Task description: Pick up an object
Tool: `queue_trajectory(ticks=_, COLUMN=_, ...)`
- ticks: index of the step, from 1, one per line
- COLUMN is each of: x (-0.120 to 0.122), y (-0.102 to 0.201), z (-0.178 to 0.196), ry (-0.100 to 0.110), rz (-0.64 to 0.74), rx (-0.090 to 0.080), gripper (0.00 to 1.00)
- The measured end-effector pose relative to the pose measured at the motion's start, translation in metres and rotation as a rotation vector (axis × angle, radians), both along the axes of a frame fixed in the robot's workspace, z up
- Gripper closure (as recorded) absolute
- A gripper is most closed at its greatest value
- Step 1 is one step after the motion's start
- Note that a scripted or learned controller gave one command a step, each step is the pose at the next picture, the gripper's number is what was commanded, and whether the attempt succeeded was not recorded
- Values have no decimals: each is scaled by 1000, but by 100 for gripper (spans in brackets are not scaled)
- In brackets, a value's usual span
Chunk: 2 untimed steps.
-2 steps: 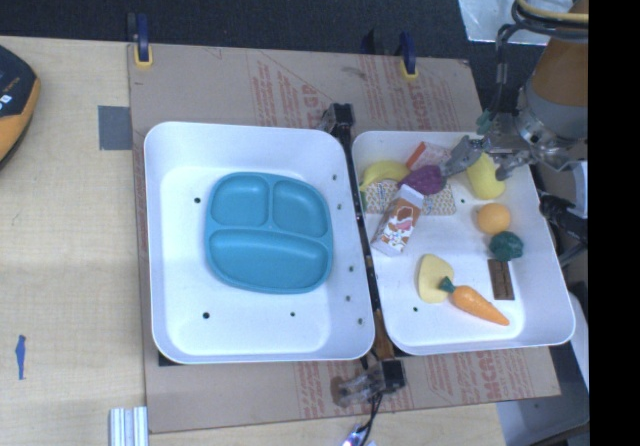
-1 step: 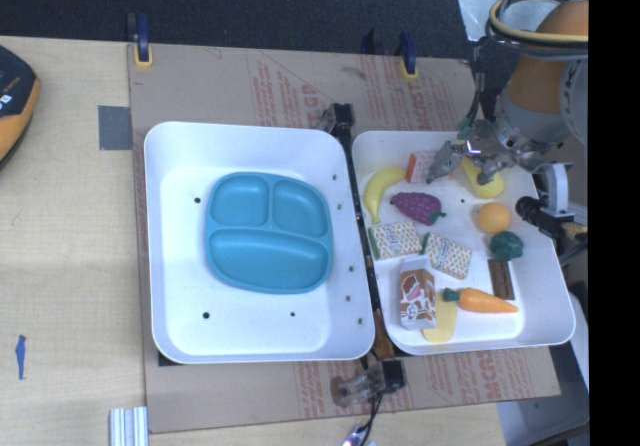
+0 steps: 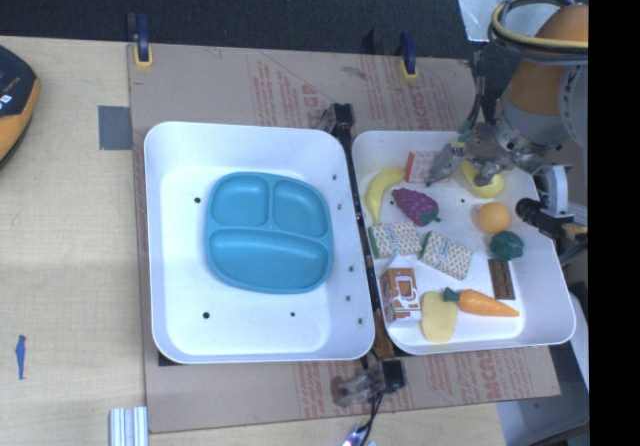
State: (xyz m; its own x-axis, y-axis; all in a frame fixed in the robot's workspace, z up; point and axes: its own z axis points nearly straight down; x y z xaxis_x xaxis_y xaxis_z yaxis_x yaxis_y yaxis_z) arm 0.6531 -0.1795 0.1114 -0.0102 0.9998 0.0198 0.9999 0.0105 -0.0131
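Nearest edge of the bench: bare wood, then a cardboard sheet (image 3: 250,84) under both bins.

Left bin (image 3: 170,324): a blue divided tray (image 3: 268,232) sits near its middle, flat, three compartments.

Right bin (image 3: 545,329), front to back. Along the front wall, a pale yellow block (image 3: 437,318) touching the leafy end of a toy carrot (image 3: 486,304), which lies on its side pointing right. Just left of them, a small orange-and-white carton (image 3: 399,294). Behind, two patterned packets (image 3: 446,254) side by side, and a dark brown bar (image 3: 502,279) near the right wall. A dark green piece (image 3: 506,245) lies just behind the bar, an orange ball (image 3: 492,217) behind that. Purple grapes (image 3: 414,204) mid-bin, a banana (image 3: 378,190) curving along the left wall.

Far corner: the gripper (image 3: 470,166) is low over the back of the right bin, over a yellow round fruit (image 3: 487,184), with a small red-and-white packet (image 3: 420,165) just left of it. Whether its fingers are spread or closed, or have hold of anything, I cannot tell. The grey arm (image 3: 535,94) with its orange band rises behind, at the right.
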Motion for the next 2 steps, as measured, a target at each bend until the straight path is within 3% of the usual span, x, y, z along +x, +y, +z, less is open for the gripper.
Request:
queue_trajectory(ticks=1, x=4, y=15, z=52, ry=-16, rz=-4, rx=-20, gripper=0)
queue_trajectory(ticks=2, x=5, y=-35, z=13, ry=-18, rz=-8, rx=-24, gripper=0)
